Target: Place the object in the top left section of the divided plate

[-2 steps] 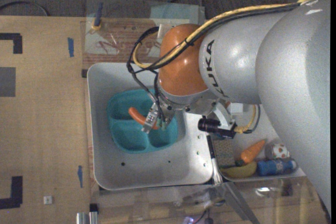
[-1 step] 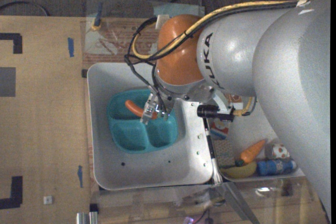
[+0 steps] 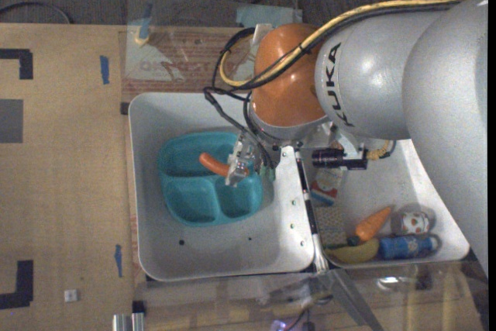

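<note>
Lying nearest, along the right bin's (image 3: 442,232) lower edge: a yellow banana (image 3: 358,250), a blue bottle (image 3: 404,246), an orange carrot-shaped toy (image 3: 373,221) and a small white-and-red item (image 3: 414,222). Left bin (image 3: 155,240) holds the teal divided plate (image 3: 203,201). An orange object (image 3: 213,163) lies tilted at the plate's upper middle, on the divider area, one end at the gripper (image 3: 242,165). Gripper hangs over the plate's upper right part; whether it is parted or clamped on the object, cannot tell. Beyond, the grey arm (image 3: 387,81) with orange band (image 3: 283,77) enters from the right.
</note>
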### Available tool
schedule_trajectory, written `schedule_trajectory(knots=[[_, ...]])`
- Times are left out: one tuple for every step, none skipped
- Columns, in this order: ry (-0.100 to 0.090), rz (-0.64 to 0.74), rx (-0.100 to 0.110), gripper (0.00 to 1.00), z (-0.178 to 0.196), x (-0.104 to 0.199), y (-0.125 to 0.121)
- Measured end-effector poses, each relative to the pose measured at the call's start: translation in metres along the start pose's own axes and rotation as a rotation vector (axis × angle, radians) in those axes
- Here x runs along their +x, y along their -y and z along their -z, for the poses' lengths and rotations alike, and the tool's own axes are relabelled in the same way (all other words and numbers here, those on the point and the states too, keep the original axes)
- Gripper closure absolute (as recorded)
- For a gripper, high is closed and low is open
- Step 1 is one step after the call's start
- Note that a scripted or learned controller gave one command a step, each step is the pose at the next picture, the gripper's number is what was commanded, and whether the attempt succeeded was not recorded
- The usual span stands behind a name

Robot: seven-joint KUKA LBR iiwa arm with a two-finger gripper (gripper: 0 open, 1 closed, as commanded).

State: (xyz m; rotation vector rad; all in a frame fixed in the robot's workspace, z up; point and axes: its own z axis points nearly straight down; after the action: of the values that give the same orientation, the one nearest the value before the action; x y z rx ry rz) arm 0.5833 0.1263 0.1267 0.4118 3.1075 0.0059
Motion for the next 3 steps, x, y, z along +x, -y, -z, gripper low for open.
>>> schedule_trajectory(knots=[[0.001, 0.045, 0.002, 1.0, 0.06, -0.047, 0.057], [-0.004, 0.113, 0.002, 1.0, 0.059, -0.017, 0.05], [-0.004, 0.158, 0.002, 1.0, 0.03, 0.03, 0.024]])
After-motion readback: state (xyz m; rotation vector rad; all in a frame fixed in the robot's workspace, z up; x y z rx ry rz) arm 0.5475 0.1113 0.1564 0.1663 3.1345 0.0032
